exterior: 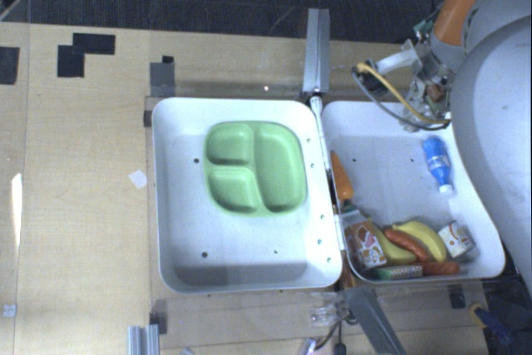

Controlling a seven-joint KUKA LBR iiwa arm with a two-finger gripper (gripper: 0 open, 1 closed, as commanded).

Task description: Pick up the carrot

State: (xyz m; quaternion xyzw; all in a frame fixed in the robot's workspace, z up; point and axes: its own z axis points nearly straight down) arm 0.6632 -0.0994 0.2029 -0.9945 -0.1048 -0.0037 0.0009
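On the pale wooden table [83, 204], the long orange carrot [340, 177] hugs the right white bin's [391, 154] left wall. I cannot tell the claw's [428, 91] state.

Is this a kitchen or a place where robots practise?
Probably a robot lab, not a kitchen. A grey robot arm with loose cables reaches over a wooden bench holding two white bins. One has a green divided plate; the other has a carrot, a banana and a small bottle.
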